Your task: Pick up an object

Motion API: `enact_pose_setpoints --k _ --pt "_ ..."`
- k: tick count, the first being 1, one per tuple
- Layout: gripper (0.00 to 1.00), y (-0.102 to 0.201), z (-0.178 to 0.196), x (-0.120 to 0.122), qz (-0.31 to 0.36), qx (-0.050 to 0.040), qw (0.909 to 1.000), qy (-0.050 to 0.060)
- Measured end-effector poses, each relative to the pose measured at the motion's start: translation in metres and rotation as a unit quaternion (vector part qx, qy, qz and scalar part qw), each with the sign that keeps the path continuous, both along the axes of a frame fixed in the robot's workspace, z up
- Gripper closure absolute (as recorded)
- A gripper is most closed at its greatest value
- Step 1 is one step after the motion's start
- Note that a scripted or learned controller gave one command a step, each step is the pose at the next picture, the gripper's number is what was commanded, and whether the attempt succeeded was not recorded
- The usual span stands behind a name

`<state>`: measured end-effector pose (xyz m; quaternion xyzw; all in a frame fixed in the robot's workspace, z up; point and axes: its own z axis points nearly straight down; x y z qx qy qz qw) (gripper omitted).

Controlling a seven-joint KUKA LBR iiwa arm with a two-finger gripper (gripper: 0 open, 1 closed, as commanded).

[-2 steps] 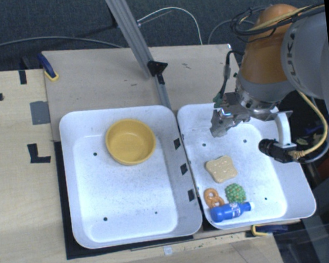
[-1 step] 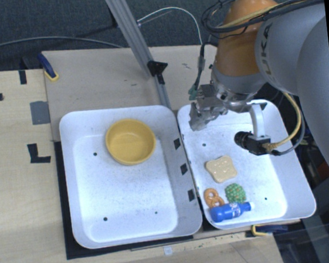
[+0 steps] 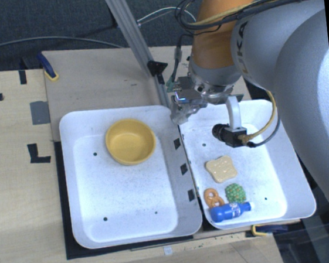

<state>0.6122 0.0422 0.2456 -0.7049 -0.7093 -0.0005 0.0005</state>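
Several small objects lie in the right bin (image 3: 290, 202): a tan toast-shaped piece (image 3: 220, 168), an orange pretzel (image 3: 213, 197), a green bumpy object (image 3: 235, 192) and a blue bottle (image 3: 229, 211) on its side near the front wall. A yellow bowl (image 3: 130, 140) sits upright in the left bin (image 3: 86, 225), towards its back. My gripper (image 3: 206, 112) hangs over the back left part of the right bin, close to the divider between the bins. It is behind the toast piece and apart from it. The wrist's bulk hides what is under the gripper.
The grey arm with its orange band (image 3: 217, 27) covers the upper right of the view and the right bin's back corner. A slanted metal pole (image 3: 133, 37) rises behind the bins. A black part with a yellow cable (image 3: 230, 134) hangs beside the gripper.
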Motion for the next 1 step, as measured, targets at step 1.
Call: enact_pose_setpoints --k 1 --pt "1.00 0.0495 0.0003 0.0158 0.000 -0.0002 1.0000 0.000"
